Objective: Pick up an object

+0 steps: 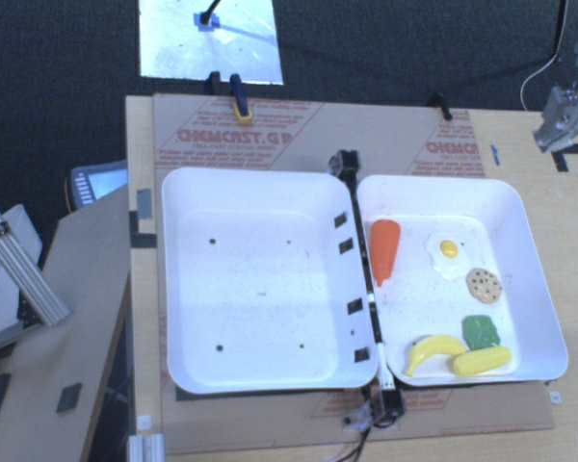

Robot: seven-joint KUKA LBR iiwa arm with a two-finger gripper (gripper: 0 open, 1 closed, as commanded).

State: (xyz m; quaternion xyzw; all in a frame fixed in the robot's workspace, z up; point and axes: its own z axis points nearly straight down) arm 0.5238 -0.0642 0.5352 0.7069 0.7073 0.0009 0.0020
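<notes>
Dark carpet surrounds the bench (96,287) bearing two white bins. Far below-left of the gripper (564,121), whose opening I cannot tell, the right bin (530,258) holds a carrot (383,249), banana (431,350), yellow piece (482,360), green piece (480,330), fried egg (447,254) and cookie (483,285), lying uncovered.

The end effector (565,118) hangs at the upper right edge, grey and metallic.
</notes>
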